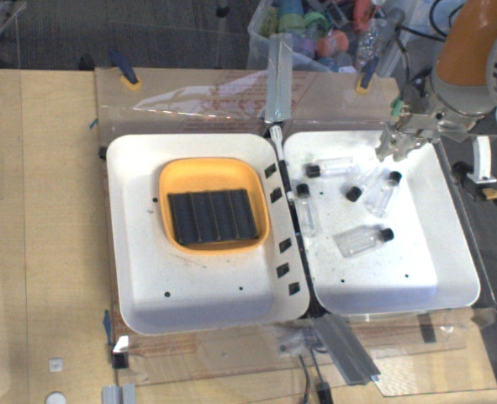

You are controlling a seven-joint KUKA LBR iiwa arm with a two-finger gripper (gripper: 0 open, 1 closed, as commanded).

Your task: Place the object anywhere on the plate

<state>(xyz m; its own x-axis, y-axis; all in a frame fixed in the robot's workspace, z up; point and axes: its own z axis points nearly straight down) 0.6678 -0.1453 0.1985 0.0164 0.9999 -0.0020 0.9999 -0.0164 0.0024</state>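
Pale wood makes up the counter (38, 225) we look down on, and two shallow white bins sit side by side on it. We see the left bin (139, 284) holding an orange plate (213, 172) near its middle, with a dark ribbed block (212, 216) lying flat on the plate. The right bin (416, 276) carries several small clear vials with black caps: one (330, 168) lies near the bin's far edge, one (362, 183) sits toward the middle, another (383, 194) lies just beside it, a slim one (305, 209) rests along the edge next to the divider, and one (362, 240) lies closest to the near edge. All the vials are in the right bin, apart from the plate. We find the hand (397, 144) over the far right corner of the right bin, above the vials; we cannot tell whether it is apart or together. Beyond the counter's far edge stands a clear tub of coloured toys (328, 11).
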